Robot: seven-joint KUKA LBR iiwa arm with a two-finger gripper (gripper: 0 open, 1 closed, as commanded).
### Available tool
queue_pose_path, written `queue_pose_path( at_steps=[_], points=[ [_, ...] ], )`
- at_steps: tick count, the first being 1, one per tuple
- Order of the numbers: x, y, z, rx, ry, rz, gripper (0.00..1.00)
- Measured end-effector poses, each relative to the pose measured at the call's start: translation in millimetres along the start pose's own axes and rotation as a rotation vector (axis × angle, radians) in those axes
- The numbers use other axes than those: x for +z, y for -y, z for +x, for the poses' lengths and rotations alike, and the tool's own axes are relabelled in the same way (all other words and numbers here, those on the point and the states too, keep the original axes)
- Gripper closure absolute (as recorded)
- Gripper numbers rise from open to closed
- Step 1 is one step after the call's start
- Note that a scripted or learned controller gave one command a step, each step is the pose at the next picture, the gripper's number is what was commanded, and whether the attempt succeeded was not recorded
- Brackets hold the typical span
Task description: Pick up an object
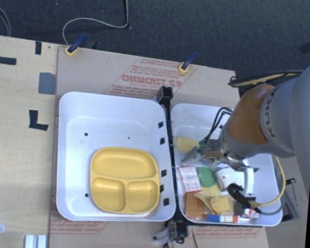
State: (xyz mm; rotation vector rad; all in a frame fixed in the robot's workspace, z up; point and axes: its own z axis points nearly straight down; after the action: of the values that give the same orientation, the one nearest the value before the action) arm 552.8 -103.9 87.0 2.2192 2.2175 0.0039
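Objects for picking lie heaped in the right bin (184, 114), and much of that heap is hard to read, because the arm (256, 120) reaches in from the right and covers the bin's middle and far right. What can be counted there: one pale yellow rounded piece (184, 144) toward the far left of the bin, one small white packet with red print (189, 178) just nearer, one green item (207, 177) touching the packet's right side and partly under the wrist, one brown flat item (194, 206) at the near edge, one yellowish lump (219, 203) beside it, and one thin tube-like thing with red and blue marks (227, 218) lying along the near wall. Their exact shapes are too small and overlapped to name further. The gripper (207, 151) hangs over the heap near the pale yellow piece, but its tip is a dark tangle of parts and cable, so I cannot tell whether it is parted or closed, nor whether anything is caught in it. Two bins sit side by side; the left bin (69, 107) holds one yellow tray (124, 179) with three compartments, lying flat toward the near side. Two clamps (186, 61) pin the far edge of the cardboard sheet (116, 73) beneath the bins.
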Motion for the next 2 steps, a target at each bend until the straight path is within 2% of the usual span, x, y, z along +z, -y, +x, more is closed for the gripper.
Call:
queue_pose_path(
  at_steps=[1,2],
  points=[
    [-0.4,38.7,1.3,-0.001,0.001,-0.004,0.0],
    [-104.0,2.3,85.7,-0.01,-0.002,-0.006,0.0]
  ],
)
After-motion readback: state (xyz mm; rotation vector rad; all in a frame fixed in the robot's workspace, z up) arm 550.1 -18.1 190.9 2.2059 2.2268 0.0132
